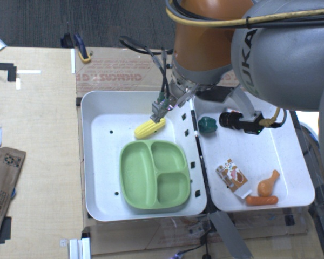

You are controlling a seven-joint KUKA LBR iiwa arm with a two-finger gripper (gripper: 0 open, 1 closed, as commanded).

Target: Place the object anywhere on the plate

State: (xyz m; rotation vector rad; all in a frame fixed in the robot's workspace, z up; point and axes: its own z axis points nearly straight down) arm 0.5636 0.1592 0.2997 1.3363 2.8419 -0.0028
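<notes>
- Two white bins: the left bin (97,161) carries a green plate (154,172) near its front edge.
- Gripper (160,112) pinches the yellow corn (149,128), just beyond the plate's far rim.
- Right bin (291,161): teal ball (207,124), carrot (261,200) at front edge.

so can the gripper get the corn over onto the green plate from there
Probably yes: the gripper sits right at the corn, and the green plate lies just beside it in the same bin with nothing between.
</notes>
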